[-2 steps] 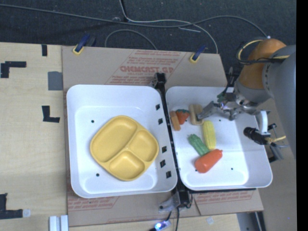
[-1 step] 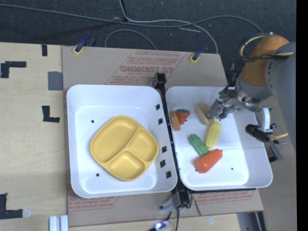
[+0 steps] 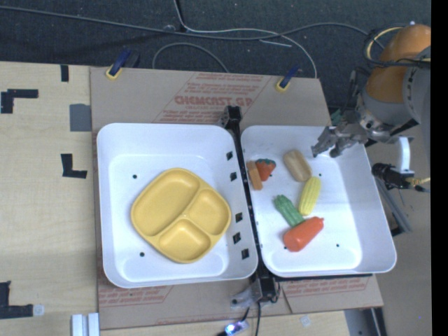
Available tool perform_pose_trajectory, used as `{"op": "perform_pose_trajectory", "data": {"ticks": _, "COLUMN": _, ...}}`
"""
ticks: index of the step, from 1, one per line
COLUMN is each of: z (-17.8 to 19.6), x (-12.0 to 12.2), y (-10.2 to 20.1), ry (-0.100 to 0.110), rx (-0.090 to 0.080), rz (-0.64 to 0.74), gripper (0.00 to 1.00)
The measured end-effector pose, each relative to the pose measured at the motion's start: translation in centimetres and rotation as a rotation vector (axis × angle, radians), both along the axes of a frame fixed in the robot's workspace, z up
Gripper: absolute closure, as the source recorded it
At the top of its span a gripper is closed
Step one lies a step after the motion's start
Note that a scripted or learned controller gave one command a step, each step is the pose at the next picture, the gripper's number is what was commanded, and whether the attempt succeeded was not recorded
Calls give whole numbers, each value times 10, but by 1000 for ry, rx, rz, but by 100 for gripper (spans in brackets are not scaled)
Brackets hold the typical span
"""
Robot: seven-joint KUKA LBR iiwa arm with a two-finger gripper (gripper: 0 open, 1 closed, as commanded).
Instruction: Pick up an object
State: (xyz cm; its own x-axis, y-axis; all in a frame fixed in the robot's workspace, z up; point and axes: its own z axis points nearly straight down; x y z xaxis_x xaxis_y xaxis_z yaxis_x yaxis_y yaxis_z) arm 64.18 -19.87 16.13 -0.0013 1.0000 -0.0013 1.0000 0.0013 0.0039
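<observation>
Bench: we see a pale wooden top under a sheet of brown cardboard (image 3: 210, 100), with dark carpet and loose cables beyond it.
Bins: 2 shallow white bins sit side by side on the cardboard, the left bin (image 3: 115, 152) and the right bin (image 3: 364, 250).
Left bin: it holds 1 yellow divided plate (image 3: 180, 214), lying flat.
Right bin: we count 5 toy foods here, namely a small orange piece (image 3: 255, 176) touching a red and green piece (image 3: 265, 168) by the divider, a tan bread roll (image 3: 297, 164), a yellow corn cob (image 3: 310, 194), and a carrot (image 3: 299, 231) with its green top pointing up-left.
Gripper: the gripper (image 3: 334, 143) hangs over the upper right corner of the right bin, near the bread roll but apart from it. Nothing sits between its fingers. We cannot tell whether they are spread or closed.
Step in hand: we judge this the approach, with no object picked yet.
Next move: we think the arm needs to shift left over the bread roll, the nearest target, line up across its narrow width, then descend and close.
</observation>
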Motion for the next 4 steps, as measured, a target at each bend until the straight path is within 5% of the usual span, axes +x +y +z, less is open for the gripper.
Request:
{"op": "perform_pose_trajectory", "data": {"ticks": 2, "z": 117, "x": 2, "y": 3, "ry": 0, "rx": 0, "rz": 0, "gripper": 100}}
{"op": "perform_pose_trajectory", "data": {"ticks": 4, "z": 104, "x": 7, "y": 108, "ry": 5, "rx": 2, "rz": 5, "gripper": 100}}
